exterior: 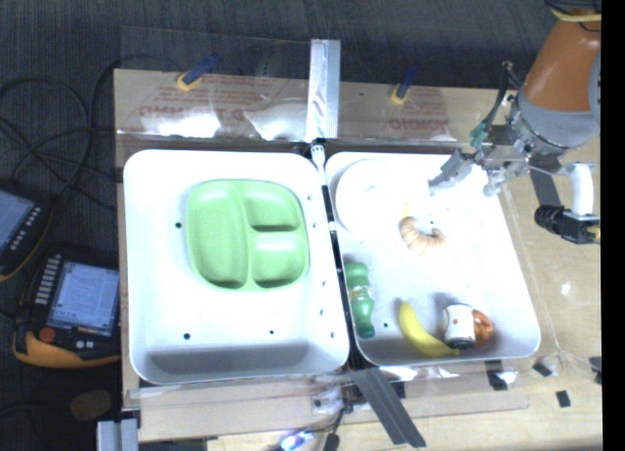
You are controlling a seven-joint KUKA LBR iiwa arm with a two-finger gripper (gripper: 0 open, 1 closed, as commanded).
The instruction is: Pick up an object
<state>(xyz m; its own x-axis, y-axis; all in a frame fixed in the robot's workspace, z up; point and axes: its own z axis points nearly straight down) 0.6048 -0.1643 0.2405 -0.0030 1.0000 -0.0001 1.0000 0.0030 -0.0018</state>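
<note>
Grey two-finger gripper [467, 169] hangs over the right white bin [518, 273], fingers spread w/ nothing btwn them. Yellow banana [421, 331] and curled tan shrimp [421, 233] lie below.

Grey arm [562, 78], orange band above wrist, enters from right. Claw [469, 171] angled down-left, nothing visible between its fingers.
</note>
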